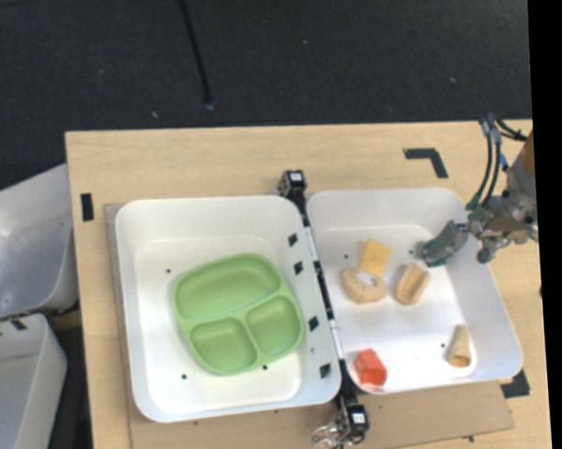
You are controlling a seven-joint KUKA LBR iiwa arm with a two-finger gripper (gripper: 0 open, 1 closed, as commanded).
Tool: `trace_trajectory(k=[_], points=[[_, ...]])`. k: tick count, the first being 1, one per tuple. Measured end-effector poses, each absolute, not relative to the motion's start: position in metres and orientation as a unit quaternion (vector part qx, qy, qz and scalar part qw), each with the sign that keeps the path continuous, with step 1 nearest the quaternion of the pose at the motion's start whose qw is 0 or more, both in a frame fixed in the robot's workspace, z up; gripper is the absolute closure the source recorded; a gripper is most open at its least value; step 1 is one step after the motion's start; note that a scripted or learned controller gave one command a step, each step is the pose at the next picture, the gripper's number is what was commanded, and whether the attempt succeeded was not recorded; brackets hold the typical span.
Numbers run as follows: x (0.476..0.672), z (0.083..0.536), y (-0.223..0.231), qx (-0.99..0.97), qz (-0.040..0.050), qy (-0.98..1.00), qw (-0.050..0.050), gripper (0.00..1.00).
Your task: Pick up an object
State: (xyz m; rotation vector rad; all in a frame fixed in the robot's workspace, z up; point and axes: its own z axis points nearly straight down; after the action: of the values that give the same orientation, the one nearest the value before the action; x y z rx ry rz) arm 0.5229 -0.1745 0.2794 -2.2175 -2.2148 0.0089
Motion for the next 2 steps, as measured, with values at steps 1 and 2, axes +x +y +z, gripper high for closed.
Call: trace_trajectory(k=[1,2], points=[[0.525,0.285,-0.174,-0.707,0.0,-0.708,-0.001,0.0],[0.531,0.24,-0.176,-0.707,0.0013,-0.707,0.001,0.0]])
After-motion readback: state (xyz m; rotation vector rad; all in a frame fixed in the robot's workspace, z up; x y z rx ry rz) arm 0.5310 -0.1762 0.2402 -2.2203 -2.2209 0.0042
